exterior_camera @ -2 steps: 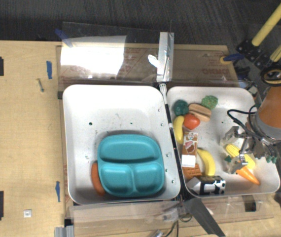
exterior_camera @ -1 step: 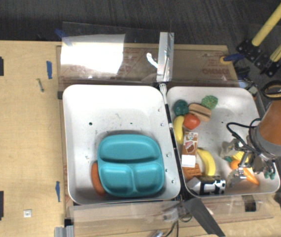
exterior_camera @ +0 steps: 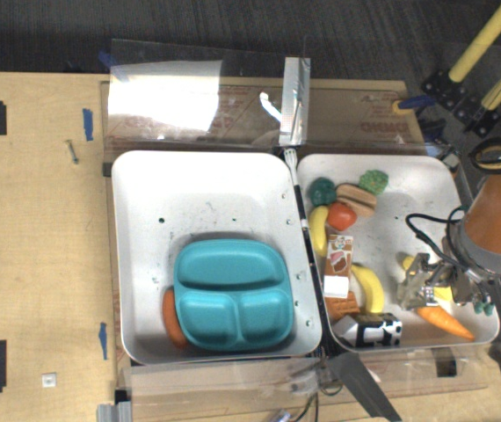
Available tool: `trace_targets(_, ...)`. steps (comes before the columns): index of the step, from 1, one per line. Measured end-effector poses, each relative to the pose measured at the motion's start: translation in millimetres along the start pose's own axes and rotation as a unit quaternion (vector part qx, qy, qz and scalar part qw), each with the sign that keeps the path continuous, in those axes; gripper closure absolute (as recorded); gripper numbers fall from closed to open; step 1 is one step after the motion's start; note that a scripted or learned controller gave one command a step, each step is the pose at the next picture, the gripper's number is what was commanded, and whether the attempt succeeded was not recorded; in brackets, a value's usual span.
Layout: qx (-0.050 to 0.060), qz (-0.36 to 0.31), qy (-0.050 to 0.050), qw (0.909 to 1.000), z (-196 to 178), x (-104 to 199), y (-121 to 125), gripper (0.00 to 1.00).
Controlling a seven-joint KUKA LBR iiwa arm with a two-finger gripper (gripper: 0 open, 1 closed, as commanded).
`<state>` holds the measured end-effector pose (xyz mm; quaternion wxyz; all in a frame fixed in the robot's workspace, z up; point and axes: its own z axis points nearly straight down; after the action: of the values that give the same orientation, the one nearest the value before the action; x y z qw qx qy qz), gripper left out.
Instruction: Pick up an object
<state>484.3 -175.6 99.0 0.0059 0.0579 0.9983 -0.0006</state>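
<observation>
Here, the gripper (exterior_camera: 424, 281), its grasp impossible to make out, is hovering low in the right bin (exterior_camera: 426, 170) just above-left of the carrot (exterior_camera: 445, 321), risking a glancing miss against the bin's near wall.

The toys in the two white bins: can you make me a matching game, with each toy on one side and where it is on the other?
Things:
1. teal tray
2. carrot
3. broccoli
4. black and white toy

Places:
A. far end of the right bin
B. left bin
C. near edge of the right bin, beside the divider
D. near right corner of the right bin, just under the hand

Pairs: 1-B, 2-D, 3-A, 4-C
</observation>
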Motion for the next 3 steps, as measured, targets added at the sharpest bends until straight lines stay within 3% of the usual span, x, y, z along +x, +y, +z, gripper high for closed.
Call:
trace_targets(1, 0.0, 0.019, 0.0, 0.9998, 11, -80, 22, 1.0)
trace_targets(2, 0.0, 0.019, 0.001, 0.9998, 12, -79, 22, 0.0)
trace_targets(3, 0.0, 0.092, 0.003, 0.9958, 12, -18, -1, 0.0)
